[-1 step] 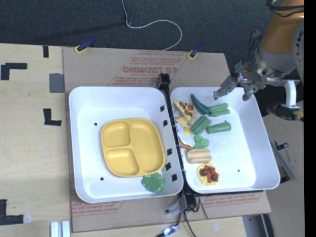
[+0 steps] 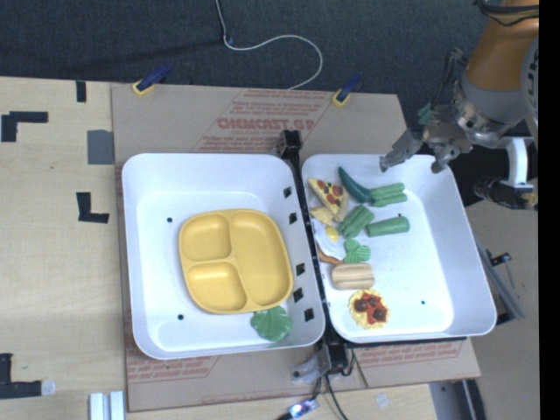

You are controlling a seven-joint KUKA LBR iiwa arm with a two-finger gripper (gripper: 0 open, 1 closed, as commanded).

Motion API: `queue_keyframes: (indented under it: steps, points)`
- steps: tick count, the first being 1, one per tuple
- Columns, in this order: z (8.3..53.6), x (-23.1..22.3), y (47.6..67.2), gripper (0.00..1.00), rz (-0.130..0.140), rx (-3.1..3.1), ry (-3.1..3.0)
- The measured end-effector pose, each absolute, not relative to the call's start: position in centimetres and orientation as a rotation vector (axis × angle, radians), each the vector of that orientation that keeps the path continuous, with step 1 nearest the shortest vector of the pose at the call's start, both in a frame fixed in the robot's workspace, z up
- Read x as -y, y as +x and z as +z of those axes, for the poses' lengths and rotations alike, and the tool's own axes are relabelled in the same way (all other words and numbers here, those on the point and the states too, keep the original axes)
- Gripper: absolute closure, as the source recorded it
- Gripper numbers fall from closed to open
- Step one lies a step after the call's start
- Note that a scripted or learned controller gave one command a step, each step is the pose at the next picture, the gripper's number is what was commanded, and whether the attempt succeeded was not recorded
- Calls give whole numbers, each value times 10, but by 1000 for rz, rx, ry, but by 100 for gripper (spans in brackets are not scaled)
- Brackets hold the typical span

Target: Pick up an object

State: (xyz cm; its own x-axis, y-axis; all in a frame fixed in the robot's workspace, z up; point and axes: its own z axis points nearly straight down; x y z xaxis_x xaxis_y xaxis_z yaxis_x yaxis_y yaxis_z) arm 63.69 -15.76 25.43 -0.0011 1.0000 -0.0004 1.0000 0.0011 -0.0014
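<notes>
The gripper is hovering over the far rim of the right bin, its two fingers spread apart and nothing sitting between them; one fingertip is pointing down-left toward the toy food, the other is hanging near the bin's far right corner. No contact with any object is showing. Closest candidates are lying just near and left of it: a dark green pepper-like piece, then three light green cylinders. Left of these, against the dividing wall, a pizza slice is resting; toward the near side are a hot dog and a small pasta plate. All are looking like hollow plastic toys, so probably light, stiff and fairly slick; judgement: the cylinder lying apart from the others is offering the cleanest hold, taken across its short axis at mid-length. The left bin is carrying a yellow divided plate and a green leafy piece. Both bins are sitting on the desk.
</notes>
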Motion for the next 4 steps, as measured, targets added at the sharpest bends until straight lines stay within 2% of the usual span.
queue_keyframes:
  steps: [2,3,4]
  points:
    - [148,149,654,0,7,2223,-2215]
    - [94,142,647,0,4,2222,-2221]
    - [90,143,650,0,0,2226,-2222]
